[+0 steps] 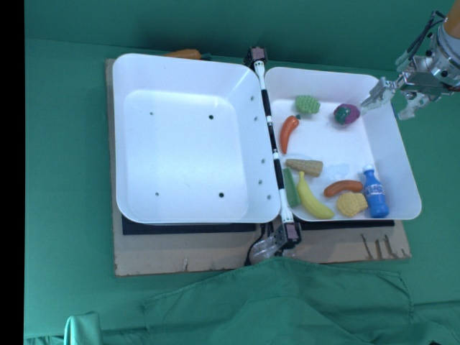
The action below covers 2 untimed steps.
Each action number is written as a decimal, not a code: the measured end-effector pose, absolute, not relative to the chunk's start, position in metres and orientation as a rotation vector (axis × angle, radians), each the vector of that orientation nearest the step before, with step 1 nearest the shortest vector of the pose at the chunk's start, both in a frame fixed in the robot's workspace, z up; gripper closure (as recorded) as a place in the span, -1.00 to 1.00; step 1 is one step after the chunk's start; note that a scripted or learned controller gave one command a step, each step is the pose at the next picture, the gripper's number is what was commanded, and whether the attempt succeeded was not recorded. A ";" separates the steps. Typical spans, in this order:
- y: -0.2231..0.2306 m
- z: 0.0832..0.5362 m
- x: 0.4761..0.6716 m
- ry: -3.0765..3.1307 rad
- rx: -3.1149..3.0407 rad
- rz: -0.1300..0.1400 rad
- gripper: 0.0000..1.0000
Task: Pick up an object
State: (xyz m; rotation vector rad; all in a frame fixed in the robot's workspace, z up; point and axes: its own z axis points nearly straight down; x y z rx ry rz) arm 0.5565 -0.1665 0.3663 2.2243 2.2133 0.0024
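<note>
We see the gripper [394, 98] hanging over the right bin's [402, 165] far right rim, jaws spread and holding nothing, near the purple toy [346, 113].

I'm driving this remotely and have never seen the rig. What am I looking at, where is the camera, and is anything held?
One camera looks down at a slant on two white bins. The left bin is on the left of the picture; the right bin holds toy food: a green bumpy piece, a purple piece, an orange-red pepper, a tan wedge, a banana, a sausage, a yellow bumpy piece and a blue bottle. The robot arm reaches in from the right; its end effector is open at the bin's upper right rim, near the purple piece, holding nothing.
</note>
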 end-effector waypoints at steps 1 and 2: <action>-0.166 0.366 0.557 2.213 2.224 0.002 -1.00; -0.160 0.329 0.565 2.217 2.225 -0.002 -1.00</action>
